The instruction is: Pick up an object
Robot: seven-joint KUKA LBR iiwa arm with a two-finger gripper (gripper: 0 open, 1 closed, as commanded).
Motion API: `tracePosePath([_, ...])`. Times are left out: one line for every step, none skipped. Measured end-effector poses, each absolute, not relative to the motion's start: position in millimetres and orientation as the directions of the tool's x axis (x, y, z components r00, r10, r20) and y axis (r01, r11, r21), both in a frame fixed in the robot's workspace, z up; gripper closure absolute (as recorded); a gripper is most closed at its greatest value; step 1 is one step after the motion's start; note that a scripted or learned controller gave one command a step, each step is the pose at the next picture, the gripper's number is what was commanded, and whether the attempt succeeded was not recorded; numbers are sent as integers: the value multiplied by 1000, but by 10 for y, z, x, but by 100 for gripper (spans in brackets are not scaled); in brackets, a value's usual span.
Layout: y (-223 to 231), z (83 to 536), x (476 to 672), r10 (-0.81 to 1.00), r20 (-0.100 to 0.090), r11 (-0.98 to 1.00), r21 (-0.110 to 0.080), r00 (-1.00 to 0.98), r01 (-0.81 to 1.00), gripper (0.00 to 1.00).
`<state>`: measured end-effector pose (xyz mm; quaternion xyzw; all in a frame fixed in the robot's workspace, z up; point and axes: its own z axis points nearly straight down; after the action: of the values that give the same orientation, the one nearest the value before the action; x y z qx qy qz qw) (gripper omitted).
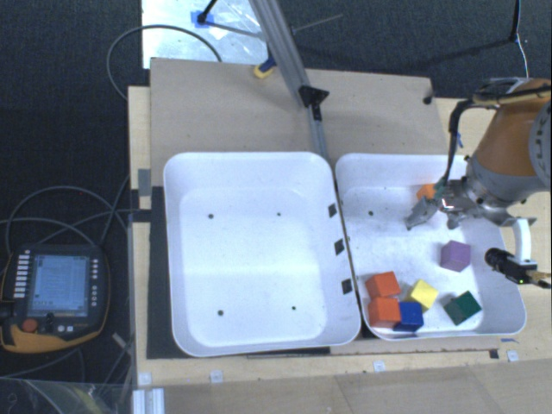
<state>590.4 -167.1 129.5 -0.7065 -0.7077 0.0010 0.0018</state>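
Observation:
In the right bin (362,175) lie several blocks: a purple one (455,254), two orange ones (383,284) (385,310), a yellow one (423,293), a blue one (410,315) and a green one (463,307). A small orange piece (425,191) shows at the far side, partly hidden by the wrist. My gripper (435,219) hangs over the bin's upper right part, above and left of the purple block. Its fingers (419,218) are spread open over bare bin floor, with nothing between them.
The left bin (250,248) sits beside the right one, sharing a middle wall. A slanted metal pole (289,50) crosses the bench's back. A teach pendant (53,296) and cables lie on the floor at the left.

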Motion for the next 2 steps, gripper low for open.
tracePosePath([-1668,885,5903,1000,0,3,-2,-3,1000,0])
tracePosePath([-1673,1019,5922,1000,-1,5,5,-5,1000,100])
